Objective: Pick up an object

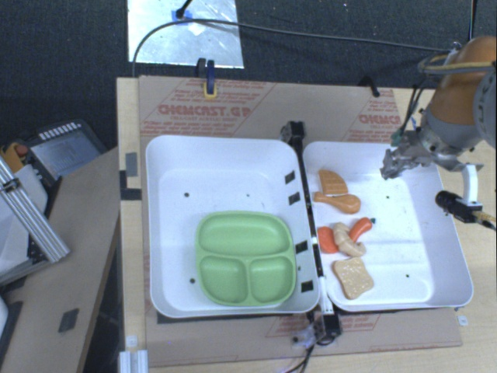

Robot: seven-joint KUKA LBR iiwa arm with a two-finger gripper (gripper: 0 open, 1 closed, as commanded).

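Above the right bin (435,231), near its far right corner, hung the gripper (392,164); how its fingers stood could not be told. Toy foods lay toward that bin's left side: a chicken drumstick (340,201), a sausage (360,228) and a bread slice (353,277). Left of that bin, a green divided plate (245,256) sat in the neighbouring bin (175,208).

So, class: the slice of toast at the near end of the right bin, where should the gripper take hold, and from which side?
Probably from straight above, fingers closing across the two long edges of the toast. It lies flat on the bin floor, so only its edges offer a hold. It sits apart from the food pile beyond it, leaving room on both sides. The gripper is over the far end.
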